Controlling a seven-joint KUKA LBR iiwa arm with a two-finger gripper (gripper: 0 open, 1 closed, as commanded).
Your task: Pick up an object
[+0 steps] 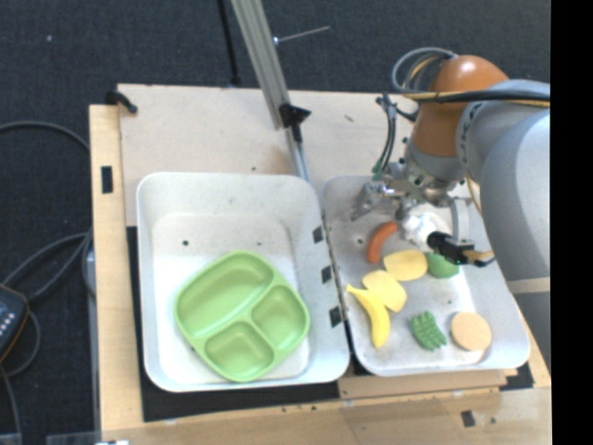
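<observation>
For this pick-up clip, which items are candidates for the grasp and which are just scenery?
In play:
tool
orange sausage-shaped toy
yellow banana
pale yellow potato-like piece
green ridged toy
tan round piece
green piece

Lying about:
green divided plate
left bin
metal pole

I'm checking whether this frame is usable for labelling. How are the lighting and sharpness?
Camera view: even, soft light with faint shadows; the white bins look slightly washed out; the green divided plate and banana read clearly; the gripper is mildly soft and cluttered, its fingers hard to make out.
</observation>
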